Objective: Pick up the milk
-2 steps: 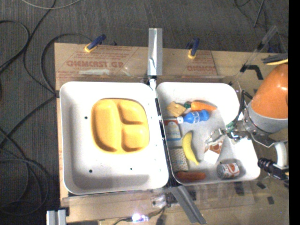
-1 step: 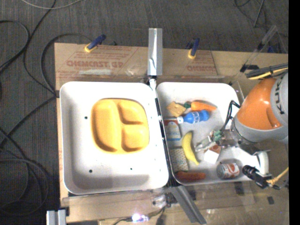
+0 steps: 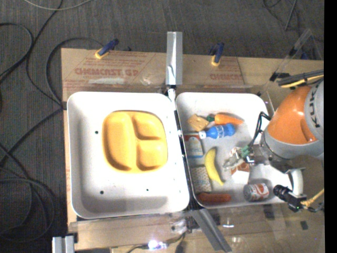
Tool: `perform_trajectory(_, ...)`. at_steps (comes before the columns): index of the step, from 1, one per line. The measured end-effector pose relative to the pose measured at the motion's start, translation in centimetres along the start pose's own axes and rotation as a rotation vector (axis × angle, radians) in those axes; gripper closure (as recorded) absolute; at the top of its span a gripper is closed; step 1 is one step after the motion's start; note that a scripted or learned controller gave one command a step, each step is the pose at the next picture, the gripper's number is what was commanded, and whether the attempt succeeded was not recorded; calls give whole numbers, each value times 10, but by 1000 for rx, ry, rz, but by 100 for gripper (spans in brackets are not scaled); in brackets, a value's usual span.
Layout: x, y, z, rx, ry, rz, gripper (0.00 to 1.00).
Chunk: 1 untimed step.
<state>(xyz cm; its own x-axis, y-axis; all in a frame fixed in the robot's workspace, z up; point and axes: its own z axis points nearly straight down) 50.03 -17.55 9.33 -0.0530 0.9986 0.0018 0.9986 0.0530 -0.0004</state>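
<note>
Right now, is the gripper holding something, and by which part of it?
It cannot be told. The gripper is low in the right bin, beside the banana, but its tip blurs into clutter.

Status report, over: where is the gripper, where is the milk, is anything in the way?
Gripper low in right bin, beside banana. Milk not identifiable among items. Blue bottle, carrot, can crowd around.

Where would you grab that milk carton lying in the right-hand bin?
Probably from straight above, across the middle of the milk carton: it lies flat along the bin wall, with the banana close beside, so sideways approaches look blocked.
</note>
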Motion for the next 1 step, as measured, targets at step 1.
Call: perform_trajectory(1, 49, -11, -93, 9, 1, -46, 100)
